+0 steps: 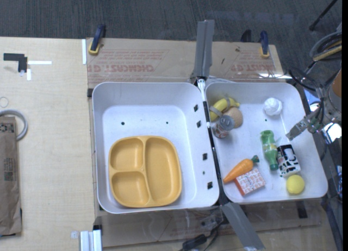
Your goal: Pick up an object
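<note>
Bench: two shallow white plastic bins (103,136).
Left bin: yellow divided plate (145,170).
Right bin: orange toy carrot (238,170), green bottle (268,149).
Gripper (298,129): right edge, grip state unclear.

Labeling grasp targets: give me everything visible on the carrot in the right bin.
The carrot looks like a plastic toy: smooth orange tapered body with a small dark green top. It lies flat on the floor of the right bin, slanted, with the green end up-right and the tip down-left. Its lower side touches or nearly touches the red-and-white patterned box. The green bottle lies just right of its top, apart. Nothing grips it.
</note>
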Robot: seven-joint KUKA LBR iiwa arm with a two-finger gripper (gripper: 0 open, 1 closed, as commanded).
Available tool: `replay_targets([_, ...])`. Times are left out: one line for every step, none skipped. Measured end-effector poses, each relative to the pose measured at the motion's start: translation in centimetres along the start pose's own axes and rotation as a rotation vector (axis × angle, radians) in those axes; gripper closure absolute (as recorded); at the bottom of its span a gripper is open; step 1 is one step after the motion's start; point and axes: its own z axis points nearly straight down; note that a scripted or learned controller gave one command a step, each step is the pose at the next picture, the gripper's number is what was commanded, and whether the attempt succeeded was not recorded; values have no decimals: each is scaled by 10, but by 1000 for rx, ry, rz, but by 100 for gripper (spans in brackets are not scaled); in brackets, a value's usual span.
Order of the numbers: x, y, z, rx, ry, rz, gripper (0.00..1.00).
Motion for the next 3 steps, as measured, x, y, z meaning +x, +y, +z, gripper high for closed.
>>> replay_targets([0,0,0,0,0,0,0])
replay_targets([-27,50,-7,-1,-1,-291,0])
replay_targets([-7,78,46,-1,0,-601,0])
